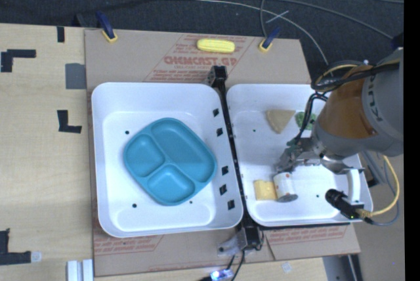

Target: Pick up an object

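Camera view: the arm (357,112) reaches into the right bin (252,99), its gripper (289,163) low over a small white cylinder (285,186) beside a yellow block (264,190); whether the claw is open or closed cannot be told. A blue tray (169,160) fills the left bin (105,102).

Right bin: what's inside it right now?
In the right bin: a tan wedge-shaped piece, a yellow block, a small white cylinder touching it, and a green item partly covered by the arm. The gripper hangs above the cylinder. Anything under the arm is hidden.
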`<action>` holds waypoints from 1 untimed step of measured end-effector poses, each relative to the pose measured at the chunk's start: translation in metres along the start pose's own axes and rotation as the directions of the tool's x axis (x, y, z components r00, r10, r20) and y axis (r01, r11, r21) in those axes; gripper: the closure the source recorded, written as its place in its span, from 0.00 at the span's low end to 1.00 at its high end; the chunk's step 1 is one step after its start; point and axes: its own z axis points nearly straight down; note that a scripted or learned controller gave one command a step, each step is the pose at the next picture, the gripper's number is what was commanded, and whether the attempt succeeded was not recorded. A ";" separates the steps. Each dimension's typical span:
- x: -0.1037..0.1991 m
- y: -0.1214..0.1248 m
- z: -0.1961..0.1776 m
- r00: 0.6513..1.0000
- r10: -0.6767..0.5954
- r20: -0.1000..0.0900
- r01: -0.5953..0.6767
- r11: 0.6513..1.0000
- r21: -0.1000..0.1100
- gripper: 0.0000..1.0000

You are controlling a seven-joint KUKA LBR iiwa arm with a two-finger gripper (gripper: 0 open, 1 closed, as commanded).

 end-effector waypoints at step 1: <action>-0.005 0.008 -0.046 1.000 0.000 -0.002 0.000 1.000 0.000 1.00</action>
